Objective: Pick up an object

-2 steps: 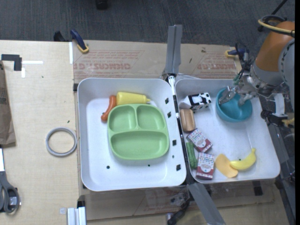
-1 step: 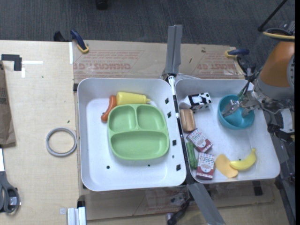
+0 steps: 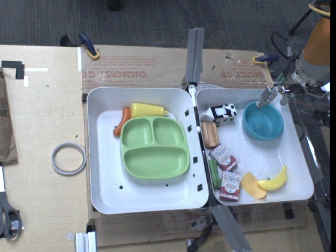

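Single fixed camera, mounted above the bench [image 3: 42,119], looking down at a slant from moderate height. The pincer [image 3: 269,96] sits toward the frame's upper right; both white bins [image 3: 94,156] lie below and to its left. Floor shows beyond the pincer, along the top.

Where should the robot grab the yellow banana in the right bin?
Probably the middle of the banana, coming straight down from above. It lies flat on the right bin's floor, curved, with its thin stem end pointing up-right. The fingers would best close across its narrow width. The yellow piece touches its left end, so the middle has more room.
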Controlling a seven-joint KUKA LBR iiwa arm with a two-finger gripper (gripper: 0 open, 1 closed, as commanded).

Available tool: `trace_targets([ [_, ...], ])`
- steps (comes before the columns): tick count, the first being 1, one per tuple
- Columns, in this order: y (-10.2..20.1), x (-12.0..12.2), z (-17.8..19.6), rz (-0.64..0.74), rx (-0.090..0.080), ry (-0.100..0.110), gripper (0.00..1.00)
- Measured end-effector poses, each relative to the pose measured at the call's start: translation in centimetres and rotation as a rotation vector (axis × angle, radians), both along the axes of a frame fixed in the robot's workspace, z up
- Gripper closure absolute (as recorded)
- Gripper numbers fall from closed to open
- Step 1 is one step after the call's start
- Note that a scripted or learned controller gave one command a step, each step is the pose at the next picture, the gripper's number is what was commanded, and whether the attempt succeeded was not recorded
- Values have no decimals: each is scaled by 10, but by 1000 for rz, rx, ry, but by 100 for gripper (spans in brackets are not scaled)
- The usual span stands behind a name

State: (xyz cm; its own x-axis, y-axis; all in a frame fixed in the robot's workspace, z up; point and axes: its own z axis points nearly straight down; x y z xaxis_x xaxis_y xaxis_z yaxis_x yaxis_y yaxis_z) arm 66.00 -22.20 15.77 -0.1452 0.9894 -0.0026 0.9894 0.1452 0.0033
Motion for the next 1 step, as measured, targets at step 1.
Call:
trace_targets([
  [1, 0, 0, -1, 0, 0, 2, 0],
])
